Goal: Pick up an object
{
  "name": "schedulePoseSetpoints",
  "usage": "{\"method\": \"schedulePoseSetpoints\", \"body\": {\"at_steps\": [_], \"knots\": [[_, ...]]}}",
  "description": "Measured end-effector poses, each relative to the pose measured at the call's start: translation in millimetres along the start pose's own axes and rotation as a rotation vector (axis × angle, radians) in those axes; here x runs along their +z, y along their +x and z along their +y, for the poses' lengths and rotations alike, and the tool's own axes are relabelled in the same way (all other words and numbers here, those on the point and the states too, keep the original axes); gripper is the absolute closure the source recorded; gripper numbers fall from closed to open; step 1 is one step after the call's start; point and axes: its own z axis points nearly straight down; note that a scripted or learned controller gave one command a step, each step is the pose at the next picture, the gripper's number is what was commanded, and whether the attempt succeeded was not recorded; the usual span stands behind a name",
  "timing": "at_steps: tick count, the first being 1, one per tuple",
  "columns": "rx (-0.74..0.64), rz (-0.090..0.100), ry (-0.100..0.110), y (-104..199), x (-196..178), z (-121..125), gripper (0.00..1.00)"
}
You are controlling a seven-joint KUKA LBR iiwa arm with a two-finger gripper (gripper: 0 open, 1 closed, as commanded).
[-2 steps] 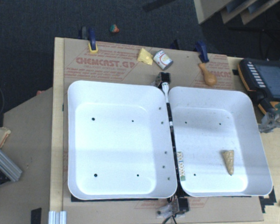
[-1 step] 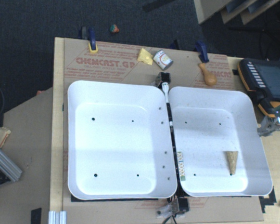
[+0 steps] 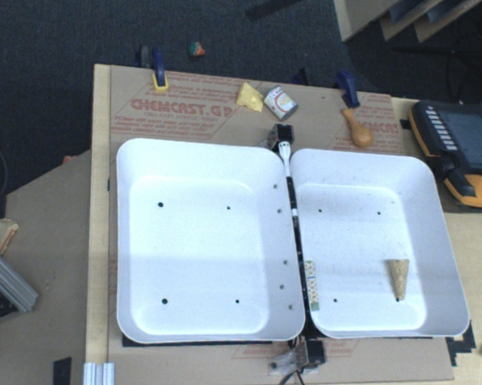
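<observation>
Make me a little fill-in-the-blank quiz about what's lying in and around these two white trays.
1. The tan cone lies in the ____ bin of the two in the camera view.
2. The bins rest on a sheet of brown ____.
3. The yellow wedge lies on the board ____ the bins, not in one.
4. The wooden pear-shaped piece lies beyond the ____ bin.

Missing words: right; cardboard; outside; right

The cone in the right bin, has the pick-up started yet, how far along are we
Nothing looks done yet. The cone lies on the floor of the right bin, near its right wall, untouched. Nothing is in hand at this moment. All of the pick is left: reaching in, closing on the cone and lifting it. The left bin holds no candidate.
</observation>
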Motion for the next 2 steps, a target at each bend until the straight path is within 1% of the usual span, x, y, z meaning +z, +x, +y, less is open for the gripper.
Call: {"method": "schedulePoseSetpoints", "body": {"at_steps": [1,2], "knots": [[-0.004,0.013,0.033,83.9,139.2,-6.9,1.00],[-0.004,0.005,0.004,124.2,1.0,8.4,1.00]]}}
